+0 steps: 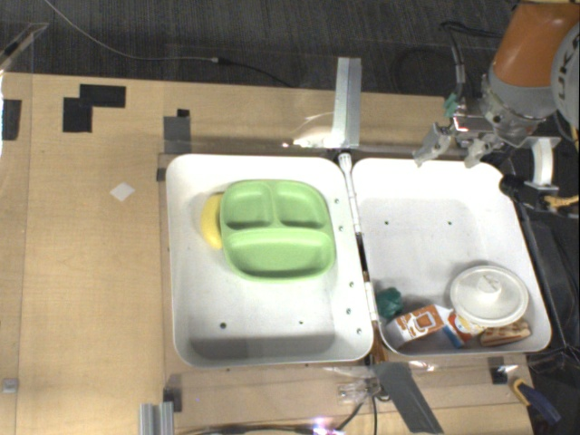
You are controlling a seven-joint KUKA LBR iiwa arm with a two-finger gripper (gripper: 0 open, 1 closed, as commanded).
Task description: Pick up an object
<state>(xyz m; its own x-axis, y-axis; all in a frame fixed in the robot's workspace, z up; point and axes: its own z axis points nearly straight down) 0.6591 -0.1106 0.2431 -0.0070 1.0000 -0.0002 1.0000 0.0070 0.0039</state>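
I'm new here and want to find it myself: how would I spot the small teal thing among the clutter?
Look at the right bin, the one nearer the arm, and go to its near edge, where several items crowd together. The teal thing sits at the left end of that cluster, by the wall between the bins, just left of an orange carton. It is the only blue-green item; the white bowl is far bigger.
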